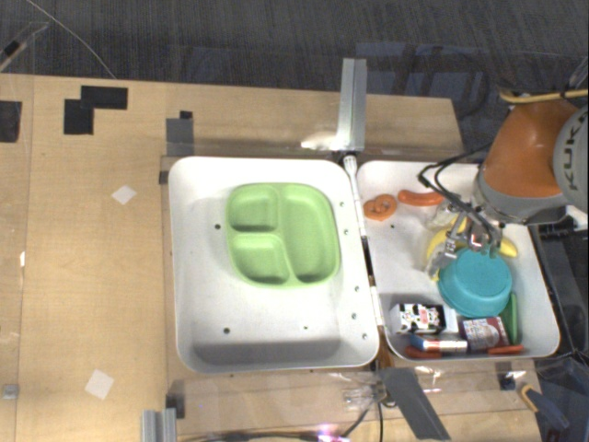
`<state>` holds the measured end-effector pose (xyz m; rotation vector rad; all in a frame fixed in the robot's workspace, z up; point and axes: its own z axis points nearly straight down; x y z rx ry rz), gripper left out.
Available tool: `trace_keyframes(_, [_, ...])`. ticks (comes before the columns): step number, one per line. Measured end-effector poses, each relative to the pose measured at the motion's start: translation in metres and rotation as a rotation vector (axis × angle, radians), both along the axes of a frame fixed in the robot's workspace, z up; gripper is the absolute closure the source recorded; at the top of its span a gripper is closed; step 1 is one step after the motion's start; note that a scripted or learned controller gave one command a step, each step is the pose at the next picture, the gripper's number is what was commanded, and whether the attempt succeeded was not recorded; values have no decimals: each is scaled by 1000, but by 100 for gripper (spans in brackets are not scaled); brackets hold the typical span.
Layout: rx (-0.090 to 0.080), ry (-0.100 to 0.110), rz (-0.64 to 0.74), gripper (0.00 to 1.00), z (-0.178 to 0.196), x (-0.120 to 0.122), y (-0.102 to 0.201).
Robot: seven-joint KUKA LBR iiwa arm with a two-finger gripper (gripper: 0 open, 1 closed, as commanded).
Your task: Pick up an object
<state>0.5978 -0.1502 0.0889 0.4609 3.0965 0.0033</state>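
Small packets (451,330) lay below the gripper (467,239), its opening impossible to tell, poised touching a teal bowl (476,281), likely light, rigid, slippery, best pinched by its rim.

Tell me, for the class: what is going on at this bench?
A robot arm reaches in over the right bin, its gripper just above a teal bowl and something yellow. Small packets lie along that bin's near edge. The left bin holds a green tray.
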Motion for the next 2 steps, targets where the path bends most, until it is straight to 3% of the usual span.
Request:
trace_keyframes(1, [-3,-16,5,100,16,5,1])
trace_keyframes(2, [1,-9,-193,100,149,9,50])
